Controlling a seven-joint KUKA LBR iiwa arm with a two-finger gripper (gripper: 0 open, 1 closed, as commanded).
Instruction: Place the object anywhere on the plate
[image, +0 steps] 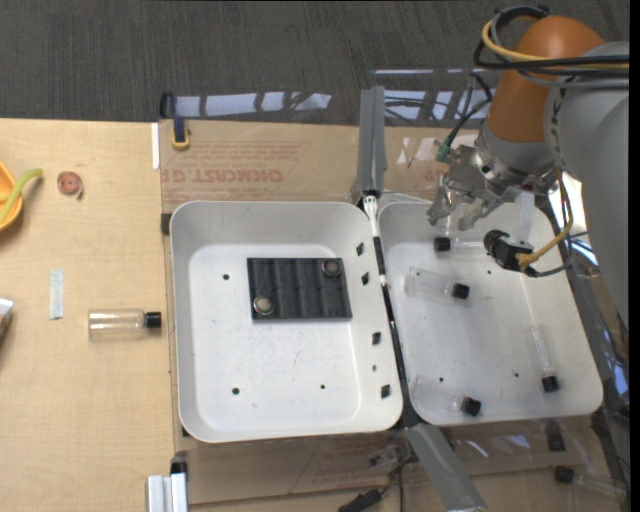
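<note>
On the glossy white right bin (575, 330), clear black-capped vials (437, 286) lie below the gripper (458, 212), grip unclear.

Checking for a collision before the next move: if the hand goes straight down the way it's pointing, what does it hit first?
Probably the small clear vial lying in the right bin, just under the hand. Depth is hard to judge from this slanted view, so it may meet bare bin floor instead.

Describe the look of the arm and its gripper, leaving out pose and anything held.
The arm is pale grey with a rounded orange band above the wrist. Yellow and black cables loop over the band, and more run down beside the wrist. The gripper is a small grey metal assembly with thin fingers.
</note>
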